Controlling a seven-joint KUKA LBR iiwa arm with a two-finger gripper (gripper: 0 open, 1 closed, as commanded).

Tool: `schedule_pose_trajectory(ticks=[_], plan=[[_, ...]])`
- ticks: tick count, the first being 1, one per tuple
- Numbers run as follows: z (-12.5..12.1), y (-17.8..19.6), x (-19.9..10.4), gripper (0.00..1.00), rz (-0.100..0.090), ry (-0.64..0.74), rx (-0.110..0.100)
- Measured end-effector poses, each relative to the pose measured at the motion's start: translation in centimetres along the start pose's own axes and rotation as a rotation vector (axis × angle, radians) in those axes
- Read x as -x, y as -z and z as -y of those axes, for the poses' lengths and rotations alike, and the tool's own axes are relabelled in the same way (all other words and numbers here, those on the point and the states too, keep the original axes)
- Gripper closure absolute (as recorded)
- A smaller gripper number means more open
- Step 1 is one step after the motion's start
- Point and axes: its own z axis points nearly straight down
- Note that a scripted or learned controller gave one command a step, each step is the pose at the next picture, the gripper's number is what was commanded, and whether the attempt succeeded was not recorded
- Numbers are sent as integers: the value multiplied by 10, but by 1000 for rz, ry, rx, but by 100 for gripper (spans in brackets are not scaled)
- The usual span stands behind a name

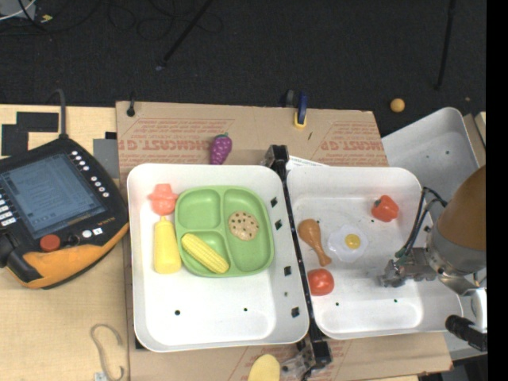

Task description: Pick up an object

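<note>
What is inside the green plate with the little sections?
The green plate holds a round cookie in its right section and a yellow corn cob in its lower section. The upper left section shows bare green. Whatever lies under the food is covered.

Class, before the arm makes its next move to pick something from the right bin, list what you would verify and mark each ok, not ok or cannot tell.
1. End effector over the right bin: ok.
2. End effector holds nothing yet: cannot tell.
3. Tomato lies apart from the other items: ok.
4. Fried egg apart from drumstick: not ok, they nearly touch.
5. Red pepper free of the wall: ok.
</note>
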Motion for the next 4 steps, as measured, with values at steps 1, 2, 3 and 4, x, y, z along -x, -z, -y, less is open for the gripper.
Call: schedule_pose_trajectory(ticks=[1,2,3,4], plan=[[-1,58,-8,100,1,4,1],[-2,101,-12,100,2,4,2],[-2,130,-11,100,2,4,1],[-8,127,-54,100,-1,7,-3]])
